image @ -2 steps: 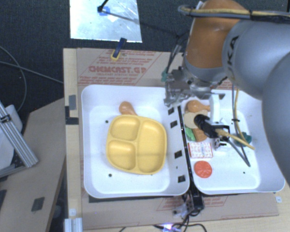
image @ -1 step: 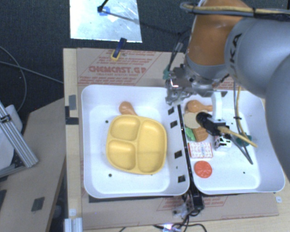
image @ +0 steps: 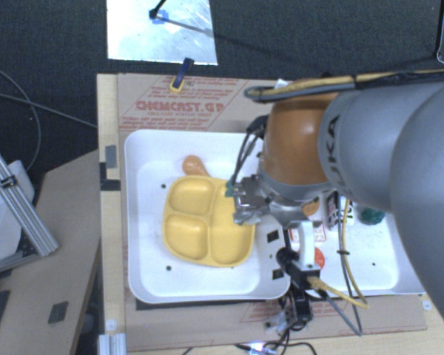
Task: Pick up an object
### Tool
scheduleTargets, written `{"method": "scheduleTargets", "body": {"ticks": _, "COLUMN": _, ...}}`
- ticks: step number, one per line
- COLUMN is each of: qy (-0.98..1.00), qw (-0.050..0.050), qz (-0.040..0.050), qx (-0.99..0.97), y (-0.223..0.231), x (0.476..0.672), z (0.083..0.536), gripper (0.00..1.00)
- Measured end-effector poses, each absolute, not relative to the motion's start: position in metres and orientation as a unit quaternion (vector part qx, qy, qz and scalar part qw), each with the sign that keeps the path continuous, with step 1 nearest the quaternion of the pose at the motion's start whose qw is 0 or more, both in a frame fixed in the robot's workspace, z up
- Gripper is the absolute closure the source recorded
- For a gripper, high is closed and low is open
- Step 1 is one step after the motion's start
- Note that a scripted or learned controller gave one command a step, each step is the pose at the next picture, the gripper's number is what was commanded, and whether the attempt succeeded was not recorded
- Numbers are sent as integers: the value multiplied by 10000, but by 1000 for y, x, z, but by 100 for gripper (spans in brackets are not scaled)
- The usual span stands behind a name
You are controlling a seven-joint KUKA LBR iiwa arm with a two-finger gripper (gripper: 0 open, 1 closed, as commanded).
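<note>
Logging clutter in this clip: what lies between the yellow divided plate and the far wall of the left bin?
In the camera view, a small orange object lies there, touching the yellow divided plate's far edge; otherwise bare white bin floor.

Yellow divided tray (image: pixel 200 220), orange object (image: pixel 194 166), white bin (image: pixel 144 198), teal object (image: pixel 371 215).

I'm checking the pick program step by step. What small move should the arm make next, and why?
Probably lower straight down toward the yellow divided plate: the wrist hangs over its right edge in the left bin, and nothing shows as held.
</note>
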State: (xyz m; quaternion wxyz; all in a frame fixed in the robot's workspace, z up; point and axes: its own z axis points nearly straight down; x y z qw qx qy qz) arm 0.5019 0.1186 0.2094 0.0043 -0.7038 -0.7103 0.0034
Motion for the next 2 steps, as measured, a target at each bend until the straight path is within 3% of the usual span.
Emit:
{"method": "scheduleTargets", "body": {"ticks": 1, "qy": -7079, "qw": -33, "qz": -8, "qx": -7063, "y": 131, "x": 563, "z": 101, "gripper": 100}}
{"method": "scheduleTargets", "body": {"ticks": 2, "qy": -7094, "qw": -42, "qz": -84, "qx": -7047, "y": 148, "x": 567, "z": 305, "gripper": 100}}
